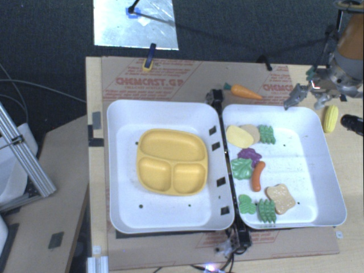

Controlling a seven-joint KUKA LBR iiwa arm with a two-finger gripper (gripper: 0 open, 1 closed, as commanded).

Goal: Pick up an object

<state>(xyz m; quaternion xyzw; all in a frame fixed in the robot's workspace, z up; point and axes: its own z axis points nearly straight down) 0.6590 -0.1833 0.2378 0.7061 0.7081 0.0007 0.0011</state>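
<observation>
Camera view rundown, nothing fancy. Got the grey arm [348, 44] reaching in at the far right, orange band above the wrist, wrist tipped down toward the far right corner of the right bin [327, 158]. Gripper [306, 100] hanging just past that bin's far rim, over the printed cardboard sheet [187, 78], with shiny metal fingers [292, 99] spread apart and nothing between them, so released, not grasping anything. All the pickable toy food sitting in the left half of the right bin, well apart from the gripper: a smooth pale yellow potato-ish blob [240, 135] touching a ridged green piece [266, 133], a bumpy purple grape bunch [248, 154] just near of those, a frilly green leaf [241, 168] beside a glossy orange-red sausage [257, 175], then a tan bread slice [281, 198] with a darker crust edge, plus two more green bits [267, 209] at the near rim. Also an orange carrot [244, 91] with a green tip lying on the cardboard outside the bins, and a yellow corn cob [330, 118] just outside the right bin's right rim. Left bin [122, 152], same shallow white plastic with rounded corners, holding a matte yellow divided plate [172, 161] with three compartments. Crinkly foil sheet [135, 16] way off on the dark floor at the far side.
</observation>
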